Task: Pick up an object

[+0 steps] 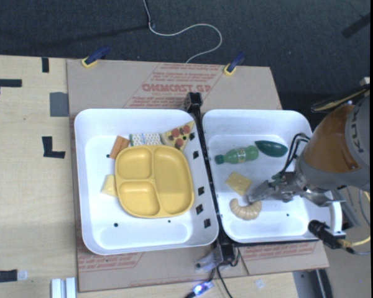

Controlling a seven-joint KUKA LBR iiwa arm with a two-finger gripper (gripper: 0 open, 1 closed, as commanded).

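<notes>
The left bin (87, 166) is crowded: a yellow divided plate (154, 180) fills its middle, small items wedged along its far edge, bare floor only at the near edge. Cardboard (174, 85) behind reads "CHEMGREAT" — uncertainly. In the right bin (267, 118), a green bottle (237, 156) lies near the far edge, a croissant (245, 210) near the near edge. The arm (336, 151) slants in from the right; the gripper (261, 193) hangs just above the croissant — grip state cannot be made out.
</notes>
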